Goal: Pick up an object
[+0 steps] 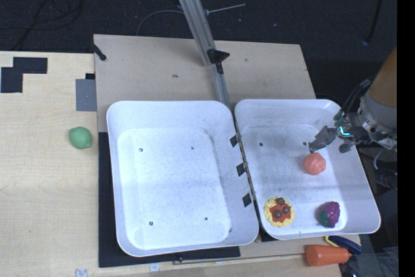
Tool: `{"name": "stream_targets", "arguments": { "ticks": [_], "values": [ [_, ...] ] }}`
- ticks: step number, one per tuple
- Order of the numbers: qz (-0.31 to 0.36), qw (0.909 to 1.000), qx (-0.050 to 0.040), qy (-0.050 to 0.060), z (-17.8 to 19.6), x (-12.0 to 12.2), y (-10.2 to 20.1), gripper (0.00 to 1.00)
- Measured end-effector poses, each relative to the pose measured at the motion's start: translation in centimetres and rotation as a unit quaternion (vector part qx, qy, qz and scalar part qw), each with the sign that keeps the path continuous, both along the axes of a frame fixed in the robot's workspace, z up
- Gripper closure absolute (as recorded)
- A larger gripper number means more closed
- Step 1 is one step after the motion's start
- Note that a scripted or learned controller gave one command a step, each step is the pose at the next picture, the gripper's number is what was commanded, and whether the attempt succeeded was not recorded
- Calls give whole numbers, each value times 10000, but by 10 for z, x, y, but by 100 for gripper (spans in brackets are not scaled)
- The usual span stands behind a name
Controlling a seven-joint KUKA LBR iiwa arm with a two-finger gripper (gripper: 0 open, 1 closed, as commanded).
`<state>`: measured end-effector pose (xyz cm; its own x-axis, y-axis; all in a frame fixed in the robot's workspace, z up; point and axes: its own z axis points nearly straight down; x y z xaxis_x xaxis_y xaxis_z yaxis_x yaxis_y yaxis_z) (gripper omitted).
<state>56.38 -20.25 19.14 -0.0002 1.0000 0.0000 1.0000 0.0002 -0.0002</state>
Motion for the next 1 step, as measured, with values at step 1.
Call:
{"name": "stream_targets", "arguments": {
  "ticks": [1],
  "values": [
    [0, 10000, 0, 0, 0, 0, 0, 0]
  ]
}}
